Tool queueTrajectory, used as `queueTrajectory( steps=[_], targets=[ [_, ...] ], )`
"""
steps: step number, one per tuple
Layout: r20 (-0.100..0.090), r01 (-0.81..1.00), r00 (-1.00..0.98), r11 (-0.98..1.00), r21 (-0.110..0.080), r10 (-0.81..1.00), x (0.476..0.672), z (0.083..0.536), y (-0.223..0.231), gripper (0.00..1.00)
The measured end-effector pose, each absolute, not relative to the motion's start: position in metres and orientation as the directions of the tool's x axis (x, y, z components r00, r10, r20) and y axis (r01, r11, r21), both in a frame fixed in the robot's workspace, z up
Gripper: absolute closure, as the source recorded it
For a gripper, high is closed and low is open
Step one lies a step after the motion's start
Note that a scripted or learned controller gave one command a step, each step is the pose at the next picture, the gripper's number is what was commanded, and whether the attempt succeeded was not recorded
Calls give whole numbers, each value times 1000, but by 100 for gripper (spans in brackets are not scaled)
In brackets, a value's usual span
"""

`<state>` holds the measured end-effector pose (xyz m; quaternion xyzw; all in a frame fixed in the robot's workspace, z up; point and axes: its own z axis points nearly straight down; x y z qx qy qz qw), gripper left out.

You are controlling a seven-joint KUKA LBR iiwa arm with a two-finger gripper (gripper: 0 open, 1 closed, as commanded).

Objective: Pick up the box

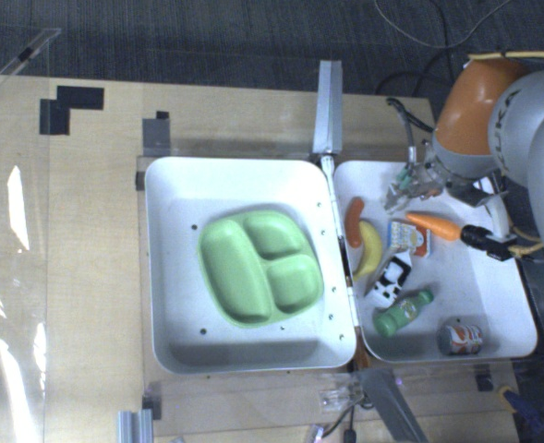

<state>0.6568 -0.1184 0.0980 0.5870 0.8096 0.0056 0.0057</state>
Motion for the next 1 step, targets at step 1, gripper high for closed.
queueTrajectory(
  steps=[1],
  targets=[
    [-3, 950, -311, 311, 16, 951, 657, 98, -119, 0]
  ],
)
